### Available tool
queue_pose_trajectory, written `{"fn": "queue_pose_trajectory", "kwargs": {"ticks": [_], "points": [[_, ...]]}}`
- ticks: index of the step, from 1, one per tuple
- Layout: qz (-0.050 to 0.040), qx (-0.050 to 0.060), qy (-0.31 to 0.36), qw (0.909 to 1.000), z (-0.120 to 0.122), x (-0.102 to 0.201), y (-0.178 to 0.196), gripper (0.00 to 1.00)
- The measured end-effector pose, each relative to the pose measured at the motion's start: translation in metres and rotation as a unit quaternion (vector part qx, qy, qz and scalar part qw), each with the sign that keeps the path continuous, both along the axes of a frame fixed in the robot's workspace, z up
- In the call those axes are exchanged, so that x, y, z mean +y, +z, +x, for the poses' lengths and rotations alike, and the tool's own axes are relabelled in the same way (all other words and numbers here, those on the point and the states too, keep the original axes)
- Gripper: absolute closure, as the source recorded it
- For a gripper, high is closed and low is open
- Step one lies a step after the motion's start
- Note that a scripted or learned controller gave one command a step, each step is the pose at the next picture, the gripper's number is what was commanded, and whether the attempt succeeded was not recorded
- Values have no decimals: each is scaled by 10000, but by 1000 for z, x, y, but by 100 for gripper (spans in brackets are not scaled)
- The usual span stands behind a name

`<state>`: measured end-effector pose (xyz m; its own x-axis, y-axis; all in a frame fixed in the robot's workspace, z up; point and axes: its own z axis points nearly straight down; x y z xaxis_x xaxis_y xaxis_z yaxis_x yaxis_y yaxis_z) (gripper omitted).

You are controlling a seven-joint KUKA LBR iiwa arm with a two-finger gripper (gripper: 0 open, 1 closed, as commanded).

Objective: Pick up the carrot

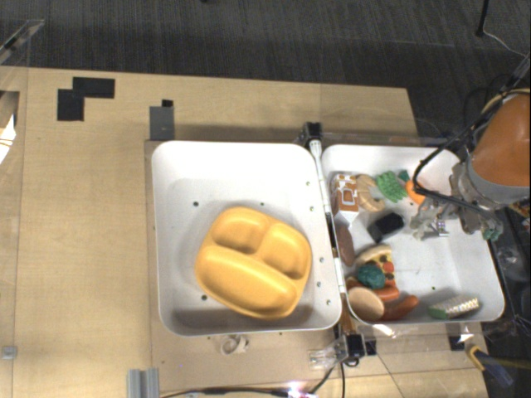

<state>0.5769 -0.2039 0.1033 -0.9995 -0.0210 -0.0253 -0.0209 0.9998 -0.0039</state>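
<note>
A: Gripper (431, 222) hangs right of centre frame, over the right bin (489, 293). Fingers blurred against the white floor; spread or pressed together, I cannot tell. Nothing visibly between them.

B: Carrot (412, 191)?

A: Small orange piece just up-left of the gripper, touching the green toy (392, 184). Likely light, stiff, smooth plastic, so slippery. Suggest pinching across the mid-body, clear of the green neighbour.

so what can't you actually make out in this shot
- Carrot, camera view: a small orange sliver beside the green toy; the arm's cable crosses it.
- Gripper, camera view: blurred and small, state unreadable.
- Toy pile at the right bin's near-left corner: overlapping, individual pieces unclear.
</note>
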Motion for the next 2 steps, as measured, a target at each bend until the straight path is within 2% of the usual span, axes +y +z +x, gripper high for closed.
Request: {"fn": "queue_pose_trajectory", "kwargs": {"ticks": [1, 2], "points": [[1, 5, 0, 10000, 0, 0, -1, 0], [-4, 58, 626, 9980, -5, -1, -14, 0]]}}
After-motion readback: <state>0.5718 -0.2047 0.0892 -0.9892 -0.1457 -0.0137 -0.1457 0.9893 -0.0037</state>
